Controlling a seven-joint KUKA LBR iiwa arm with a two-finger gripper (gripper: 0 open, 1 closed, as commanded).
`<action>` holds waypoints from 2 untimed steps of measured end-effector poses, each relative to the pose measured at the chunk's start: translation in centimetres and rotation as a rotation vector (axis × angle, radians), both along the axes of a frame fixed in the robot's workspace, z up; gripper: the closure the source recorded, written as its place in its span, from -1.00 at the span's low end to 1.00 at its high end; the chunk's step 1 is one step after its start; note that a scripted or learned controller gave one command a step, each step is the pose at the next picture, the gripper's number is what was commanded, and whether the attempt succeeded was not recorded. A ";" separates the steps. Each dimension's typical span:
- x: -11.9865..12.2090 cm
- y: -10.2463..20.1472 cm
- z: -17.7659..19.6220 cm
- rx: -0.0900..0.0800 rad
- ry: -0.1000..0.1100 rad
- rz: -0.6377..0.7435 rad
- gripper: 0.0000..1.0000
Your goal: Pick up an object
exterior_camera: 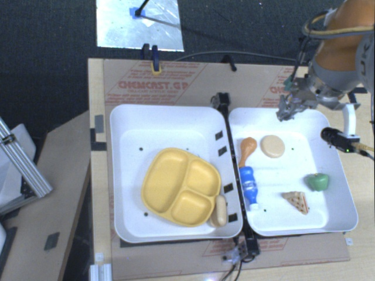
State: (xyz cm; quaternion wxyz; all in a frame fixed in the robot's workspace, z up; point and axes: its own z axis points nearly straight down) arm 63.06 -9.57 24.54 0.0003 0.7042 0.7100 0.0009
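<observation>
two bins: we see a left bin (pixel 126 122) and a right bin (pixel 334 215), white, shallow, side by side on a brown board.
gripper: our gripper (pixel 285 112) hangs over the far left corner of the right bin, reaching in from the right; it carries nothing we can see.
fingers: too dark and small here; we cannot tell whether they are spread or closed.
nearest thing: the cookie (pixel 272 146), a pale flat disc, lies just toward us from the gripper, slightly left.
drumstick: the drumstick (pixel 247 150) lies beside the cookie on its left, orange-brown, long axis running near to far.
bottle: the bottle (pixel 248 186), blue with a clear lower half, lies along the bin's left wall, same axis, nearer us.
others: a pizza slice (pixel 297 202), tan wedge, and a pepper (pixel 318 181), green and rounded, sit well apart toward the near right.
left bin: a yellow tray (pixel 181 186) with compartments, smooth plastic, and a tan bread roll (pixel 220 211) touching its near right edge.
judgement: we think the cookie is the likeliest target; its flatness may make pinching hard.
</observation>
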 end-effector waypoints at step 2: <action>-4.7 8.9 -2.5 0.001 0.003 0.000 1.00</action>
